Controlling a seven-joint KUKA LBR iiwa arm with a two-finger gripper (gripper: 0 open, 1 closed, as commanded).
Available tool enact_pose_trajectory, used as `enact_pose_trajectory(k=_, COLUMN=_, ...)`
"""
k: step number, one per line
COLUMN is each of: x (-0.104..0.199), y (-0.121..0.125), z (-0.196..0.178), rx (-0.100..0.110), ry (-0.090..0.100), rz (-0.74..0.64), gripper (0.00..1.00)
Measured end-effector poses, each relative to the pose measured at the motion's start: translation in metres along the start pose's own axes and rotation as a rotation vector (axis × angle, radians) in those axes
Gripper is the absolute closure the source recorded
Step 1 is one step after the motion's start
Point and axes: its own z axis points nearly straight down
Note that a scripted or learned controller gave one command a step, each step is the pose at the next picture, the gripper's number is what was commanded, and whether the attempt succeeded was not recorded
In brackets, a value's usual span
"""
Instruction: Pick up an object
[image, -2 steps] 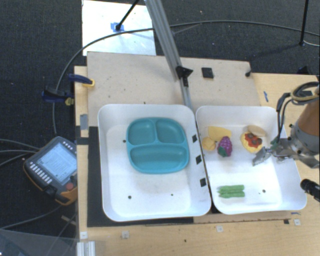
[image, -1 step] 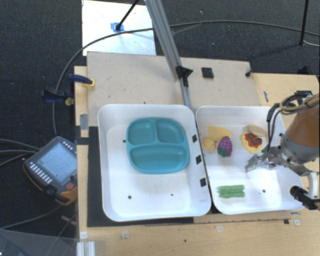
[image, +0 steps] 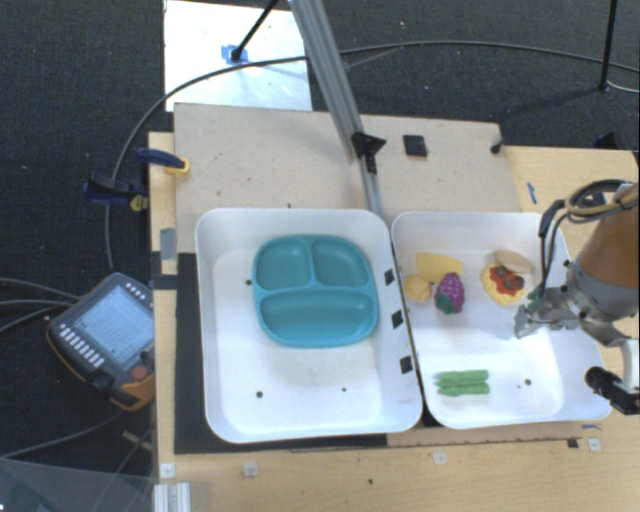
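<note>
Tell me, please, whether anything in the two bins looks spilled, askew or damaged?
Nothing stands out. The teal plate lies flat in the left bin; the toy foods, including the green beans, lie apart in the right bin.

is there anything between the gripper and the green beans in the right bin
Nothing visible. The gripper hangs over the right bin near its right side, and the green beans lie below and to its left on bare white floor. The purple grapes sit farther up, off that line.
</note>
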Motion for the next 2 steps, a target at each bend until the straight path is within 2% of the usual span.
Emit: enact_pose_trajectory(k=2, x=-0.002, y=0.009, z=-0.118, rx=-0.002, ry=-0.001, rz=-0.005, gripper=1.00)
